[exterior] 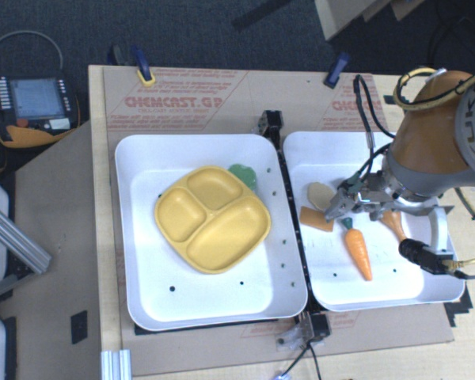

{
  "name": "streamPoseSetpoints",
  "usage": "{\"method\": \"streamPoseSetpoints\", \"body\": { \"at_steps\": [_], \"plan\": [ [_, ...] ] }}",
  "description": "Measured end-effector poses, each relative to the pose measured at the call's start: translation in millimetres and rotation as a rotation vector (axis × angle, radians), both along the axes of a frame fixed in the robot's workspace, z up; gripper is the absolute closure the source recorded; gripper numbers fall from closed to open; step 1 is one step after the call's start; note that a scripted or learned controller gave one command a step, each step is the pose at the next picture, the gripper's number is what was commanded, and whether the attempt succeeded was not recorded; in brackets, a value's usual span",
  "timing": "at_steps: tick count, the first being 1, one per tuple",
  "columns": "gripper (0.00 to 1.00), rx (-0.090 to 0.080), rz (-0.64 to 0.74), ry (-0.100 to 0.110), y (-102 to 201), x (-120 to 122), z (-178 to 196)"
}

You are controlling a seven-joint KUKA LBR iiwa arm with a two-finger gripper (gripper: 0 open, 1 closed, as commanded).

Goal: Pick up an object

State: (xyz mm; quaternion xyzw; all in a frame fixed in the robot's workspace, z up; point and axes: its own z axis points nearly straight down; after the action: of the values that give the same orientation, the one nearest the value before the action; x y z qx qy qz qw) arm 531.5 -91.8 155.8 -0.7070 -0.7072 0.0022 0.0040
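Counter (103, 212): brown board carrying two shallow white bins side by side.

Left bin (134, 236): one yellow divided plate (213, 218) near the middle; a small green item (244, 174) touching the plate's far edge, partly hidden.

Right bin (332, 291): one orange carrot (358, 253), lying lengthwise near the middle; a brown block (316, 218) and a beige rounded piece (320, 193) toward the left wall; a second orange piece (393, 224) beside the arm.

Claw (345, 206): low over the right bin, just above the carrot's thick end; finger spread cannot be told.
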Motion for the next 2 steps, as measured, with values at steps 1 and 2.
{"method": "streamPoseSetpoints", "body": {
  "at_steps": [1, 2],
  "plan": [
    [0.0, -0.001, -0.001, -0.004, 0.2, -0.9, -41.3],
    [0.0, -0.001, -0.001, -0.005, 0.7, -1.5, -72.7]
  ]
}}
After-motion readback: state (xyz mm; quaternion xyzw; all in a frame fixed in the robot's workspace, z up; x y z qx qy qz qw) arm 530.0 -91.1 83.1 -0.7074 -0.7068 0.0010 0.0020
